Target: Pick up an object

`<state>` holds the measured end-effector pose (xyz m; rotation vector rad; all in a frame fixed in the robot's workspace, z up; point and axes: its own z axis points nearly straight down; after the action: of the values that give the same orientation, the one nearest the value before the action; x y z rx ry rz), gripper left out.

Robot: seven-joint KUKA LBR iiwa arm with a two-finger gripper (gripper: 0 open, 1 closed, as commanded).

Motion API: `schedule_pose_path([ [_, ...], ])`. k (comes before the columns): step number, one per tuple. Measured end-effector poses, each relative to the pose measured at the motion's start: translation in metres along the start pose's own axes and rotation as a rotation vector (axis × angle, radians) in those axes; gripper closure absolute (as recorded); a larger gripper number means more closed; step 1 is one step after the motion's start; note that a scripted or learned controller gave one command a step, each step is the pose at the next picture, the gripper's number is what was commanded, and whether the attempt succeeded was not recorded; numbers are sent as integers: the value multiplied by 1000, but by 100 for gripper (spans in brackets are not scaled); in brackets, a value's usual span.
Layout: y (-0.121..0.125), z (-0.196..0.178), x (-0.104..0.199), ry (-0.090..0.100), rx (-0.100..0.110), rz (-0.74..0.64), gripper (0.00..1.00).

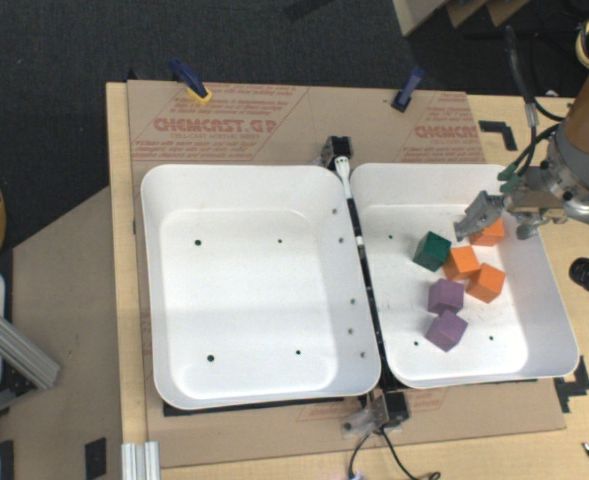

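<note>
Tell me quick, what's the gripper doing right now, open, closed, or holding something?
Gripper: open, holding nothing, fingers spread over the orange block at the back of the right bin.

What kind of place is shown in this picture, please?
Probably a robotics lab test bench: two white bins on a cardboard sheet held by clamps, small coloured foam blocks, and a robot arm's hand above them.

Clustered blocks (457,280) crowding right bin (534,353)

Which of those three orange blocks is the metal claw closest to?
The top orange block, highest in the right bin. It sits right under the gripper, partly hidden by it, while the other two orange blocks lie lower, fully in view.
</note>
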<state>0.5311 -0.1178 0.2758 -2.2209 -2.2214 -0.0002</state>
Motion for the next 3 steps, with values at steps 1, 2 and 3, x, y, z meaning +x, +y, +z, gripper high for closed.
schedule_pose_path([
  [1, 50, 94, 13, 2, 8, -2, 0],
  [2, 69, 195, -26, 1, 1, 5, 0],
  [3, 70, 179, -25, -2, -5, 1, 100],
])
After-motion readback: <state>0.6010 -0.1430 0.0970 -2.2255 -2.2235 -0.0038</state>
